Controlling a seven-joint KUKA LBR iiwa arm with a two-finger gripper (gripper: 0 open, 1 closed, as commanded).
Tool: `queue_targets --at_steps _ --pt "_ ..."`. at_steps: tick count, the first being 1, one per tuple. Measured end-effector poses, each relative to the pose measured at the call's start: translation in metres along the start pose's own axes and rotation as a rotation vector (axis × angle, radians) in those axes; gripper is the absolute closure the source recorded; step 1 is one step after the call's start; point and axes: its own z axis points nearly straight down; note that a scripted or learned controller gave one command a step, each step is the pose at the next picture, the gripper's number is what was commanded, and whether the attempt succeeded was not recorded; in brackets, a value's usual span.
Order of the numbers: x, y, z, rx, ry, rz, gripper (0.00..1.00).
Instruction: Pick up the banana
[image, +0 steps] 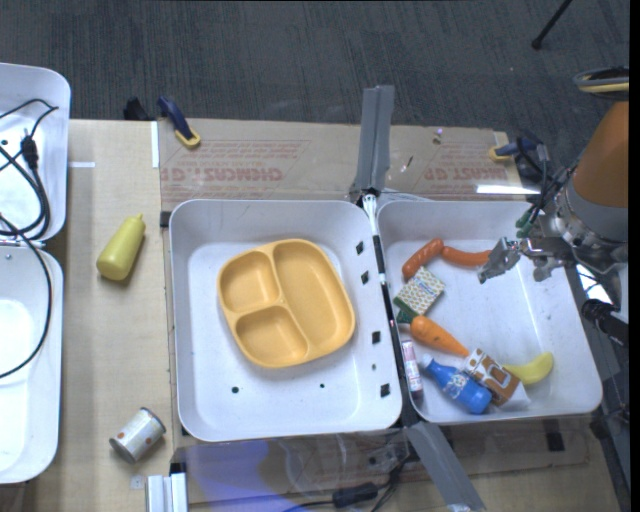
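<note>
Banana (531, 369) lies untouched at five o'clock in the right bin (570, 405). Gripper (510, 257) hovers at one o'clock, fingers open, empty; next it must travel down over it.

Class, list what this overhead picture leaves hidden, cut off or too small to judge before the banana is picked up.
- Banana: its left end is hidden behind the small carton, camera view.
- Carton's print: too small to read.
- Gripper: fingers too small and blurred to judge.
- Arm: cut off by the right edge.
</note>
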Motion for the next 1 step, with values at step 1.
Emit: queue_targets --at_steps 1 --pt "-0.0752 -0.0512 0.0499 0.000 0.001 0.201 0.00"
